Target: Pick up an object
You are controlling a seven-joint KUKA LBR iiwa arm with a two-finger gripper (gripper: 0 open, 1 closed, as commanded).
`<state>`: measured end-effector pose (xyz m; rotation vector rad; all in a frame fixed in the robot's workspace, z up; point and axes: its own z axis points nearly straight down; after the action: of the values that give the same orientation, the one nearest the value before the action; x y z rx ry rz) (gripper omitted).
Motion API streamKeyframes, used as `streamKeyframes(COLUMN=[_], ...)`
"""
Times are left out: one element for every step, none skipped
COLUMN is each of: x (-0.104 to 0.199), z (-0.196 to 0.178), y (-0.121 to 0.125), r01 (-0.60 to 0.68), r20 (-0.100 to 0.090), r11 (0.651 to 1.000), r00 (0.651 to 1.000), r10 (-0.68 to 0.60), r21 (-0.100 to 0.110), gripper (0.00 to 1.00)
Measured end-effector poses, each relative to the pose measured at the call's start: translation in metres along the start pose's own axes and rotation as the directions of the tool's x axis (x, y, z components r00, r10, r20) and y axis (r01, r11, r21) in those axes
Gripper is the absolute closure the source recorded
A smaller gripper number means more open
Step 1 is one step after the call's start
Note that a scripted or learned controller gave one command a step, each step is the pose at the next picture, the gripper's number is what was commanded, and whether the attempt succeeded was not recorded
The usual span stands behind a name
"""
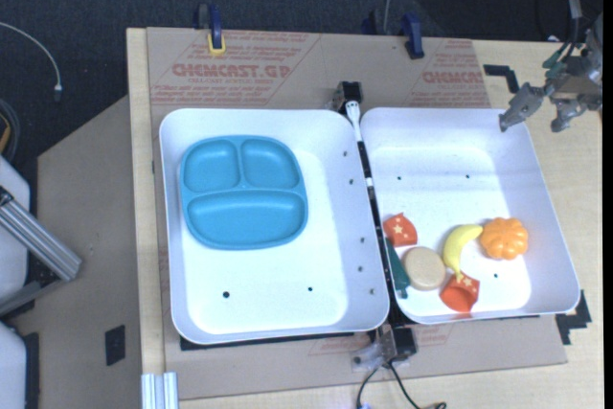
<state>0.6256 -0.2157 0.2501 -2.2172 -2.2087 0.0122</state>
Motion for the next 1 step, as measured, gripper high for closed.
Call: streamKeyframes(x=[0.0011], z=[-0.0088], y=[0.0025], r01=[0.004], r20=[0.003], r11=[1.000], r00=[1.000], r10=[-0.004], r21=[-0.014], gripper=[0.00])
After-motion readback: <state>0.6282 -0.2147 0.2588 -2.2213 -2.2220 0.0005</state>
